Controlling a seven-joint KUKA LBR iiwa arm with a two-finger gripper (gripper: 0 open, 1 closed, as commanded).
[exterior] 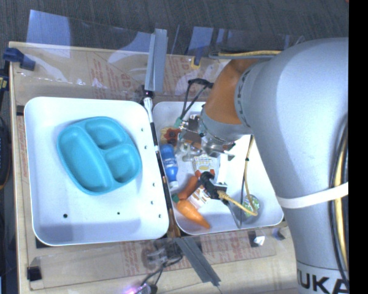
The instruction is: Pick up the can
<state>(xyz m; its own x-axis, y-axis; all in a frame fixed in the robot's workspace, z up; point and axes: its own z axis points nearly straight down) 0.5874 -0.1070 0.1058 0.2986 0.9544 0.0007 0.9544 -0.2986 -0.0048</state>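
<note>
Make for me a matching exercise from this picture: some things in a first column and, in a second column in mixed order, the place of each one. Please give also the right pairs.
Things:
1. blue divided plate
2. orange carrot
3. blue bottle
4. robot hand

Places:
A. near the front edge of the right bin
B. over the upper middle of the right bin
C. in the left bin
D. along the left wall of the right bin

Right pairs: 1-C, 2-A, 3-D, 4-B
</note>
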